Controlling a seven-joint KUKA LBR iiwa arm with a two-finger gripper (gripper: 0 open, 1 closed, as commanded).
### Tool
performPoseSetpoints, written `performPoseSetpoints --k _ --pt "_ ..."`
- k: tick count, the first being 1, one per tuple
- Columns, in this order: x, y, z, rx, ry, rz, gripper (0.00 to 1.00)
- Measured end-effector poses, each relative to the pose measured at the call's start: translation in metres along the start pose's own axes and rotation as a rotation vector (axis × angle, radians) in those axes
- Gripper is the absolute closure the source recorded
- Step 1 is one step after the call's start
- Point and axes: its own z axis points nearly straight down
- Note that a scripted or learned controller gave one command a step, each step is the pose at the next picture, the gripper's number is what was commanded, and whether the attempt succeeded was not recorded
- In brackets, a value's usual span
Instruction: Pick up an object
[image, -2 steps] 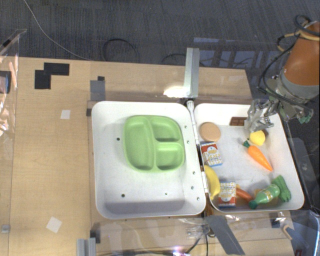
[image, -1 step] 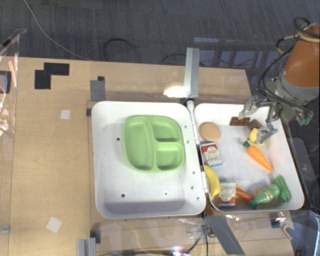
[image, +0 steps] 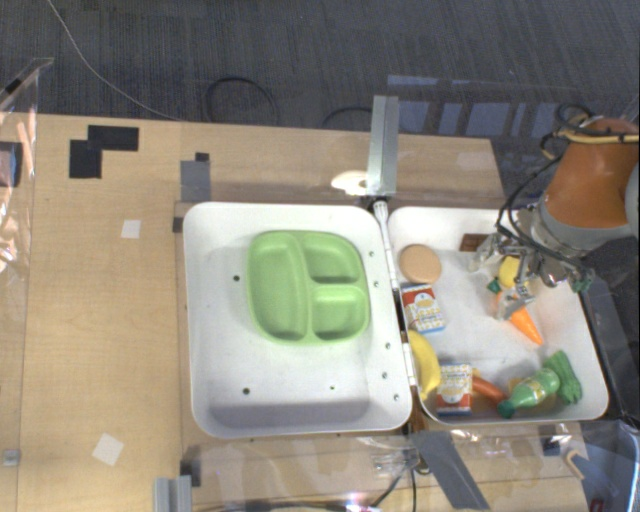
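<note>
Bench: light wood top (image: 100, 330), dark carpet behind, black cables on the floor at 12 o'clock.
Left bin: shallow white bin (image: 215, 390), holds a green three-compartment plastic tray (image: 305, 287), roughly centred.
Right bin: second shallow white bin (image: 580, 330), touching the left one along a metal divider.
Right bin contents: round tan disc (image: 421, 264) at 10 o'clock; small red-and-white carton (image: 424, 309) just below it; yellow banana (image: 424, 362) along the left wall at 8 o'clock; second small carton (image: 453, 388) at 7 o'clock; green plastic bottle (image: 540, 384) at 5 o'clock; orange carrot-shaped toy (image: 527, 325) near centre-right.
Arm: grey with orange band (image: 592, 190), enters from 3 o'clock, wrist over the bin's upper right.
Gripper: two-finger gripper (image: 512, 280) down at 2 o'clock in the right bin, over a small yellow item (image: 509, 270) just above the carrot toy.
Claw state: cannot tell, fingertips lost in clutter; cannot tell if the yellow item is gripped or only beneath.
</note>
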Motion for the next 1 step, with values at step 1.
performPoseSetpoints --k 1 --pt "0.0618 -0.0023 0.0012 -0.003 0.007 -0.077 0.00"
